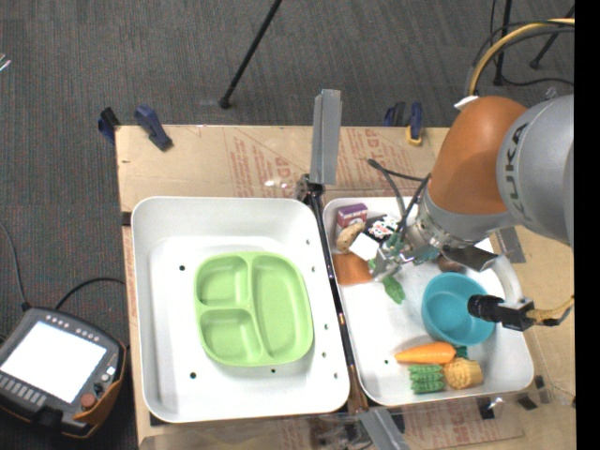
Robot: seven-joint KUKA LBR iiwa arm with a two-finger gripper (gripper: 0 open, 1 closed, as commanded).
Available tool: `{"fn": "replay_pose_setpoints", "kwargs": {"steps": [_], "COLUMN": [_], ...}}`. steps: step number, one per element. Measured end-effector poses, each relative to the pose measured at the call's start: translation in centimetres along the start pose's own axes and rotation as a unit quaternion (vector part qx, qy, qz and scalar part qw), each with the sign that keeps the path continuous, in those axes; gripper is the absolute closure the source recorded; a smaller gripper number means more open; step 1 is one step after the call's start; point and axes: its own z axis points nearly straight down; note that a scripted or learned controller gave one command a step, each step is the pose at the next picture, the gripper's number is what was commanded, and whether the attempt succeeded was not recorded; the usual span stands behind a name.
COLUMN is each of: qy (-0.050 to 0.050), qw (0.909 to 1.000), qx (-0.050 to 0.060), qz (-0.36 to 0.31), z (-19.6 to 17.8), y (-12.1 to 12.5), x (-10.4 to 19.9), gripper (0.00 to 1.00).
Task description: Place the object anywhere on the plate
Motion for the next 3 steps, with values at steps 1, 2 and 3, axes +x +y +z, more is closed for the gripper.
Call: {"fn": "replay_pose_setpoints", "kwargs": {"steps": [1, 2, 3], "qy": [-0.001, -0.002, -0.001], "qw": [0.9994, 0.9851, 0.9798], "qx": [-0.003, -0.003, -0.001], "qz": [-0.035, -0.172, -0.2], "z": [-2.6, -7.6, -6.8], "y": [2.4, 0.5, 2.0], "x": [5.9, 13.1, 17.5], "gripper": [1.0, 1.0, 1.0]}}
